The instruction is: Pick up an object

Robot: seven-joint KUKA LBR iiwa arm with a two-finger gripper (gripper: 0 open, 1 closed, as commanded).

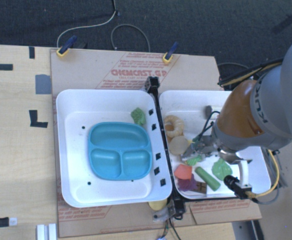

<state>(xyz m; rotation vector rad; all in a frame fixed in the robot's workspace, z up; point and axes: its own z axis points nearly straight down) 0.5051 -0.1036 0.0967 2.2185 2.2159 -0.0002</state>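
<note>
My gripper [193, 153] reaches down into the right bin [186, 100], among a cluster of small objects. Right by it lie a round beige piece [178, 145] and a small light-green piece [193, 160]. A beige ring-shaped pastry [174, 125] sits farther back. In front of the gripper are a red-orange lump [183, 172], a green cylinder [207, 178], a green leafy lump [221, 168], a purple piece [187, 184] and a small brown block [201, 188]. The arm's orange band [238, 115] and grey wrist cover the bin's right half.
The left bin [68, 134] holds a blue divided tray [119, 150] and a small green object [138, 116] near its back right corner. A black divider [156, 129] runs between the bins. Cables trail at the back and over the front edge.
</note>
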